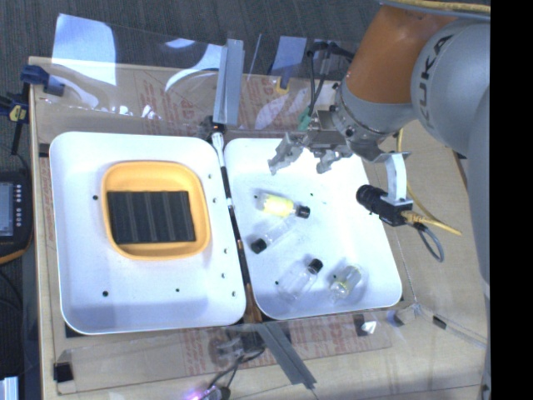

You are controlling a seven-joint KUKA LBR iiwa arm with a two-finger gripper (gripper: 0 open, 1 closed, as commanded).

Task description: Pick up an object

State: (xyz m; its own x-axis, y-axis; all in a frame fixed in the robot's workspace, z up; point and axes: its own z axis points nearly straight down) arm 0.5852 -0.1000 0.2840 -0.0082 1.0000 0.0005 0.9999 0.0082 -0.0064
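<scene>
Yellow vial (278,206) lies in the upper middle of the right bin (379,248), clear bottles nearby. My gripper (304,158) hovers just above it, fingers spread, empty. I'd drop straight down, straddling its middle.

Robotics lab bench

A grey-and-orange arm (416,65) over two white bins (75,223) on a board — loose cables (321,73), clamps (taped plastic sheets behind), dark carpet.

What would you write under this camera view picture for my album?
Open gripper hovers over right bin of small bottles.
</scene>
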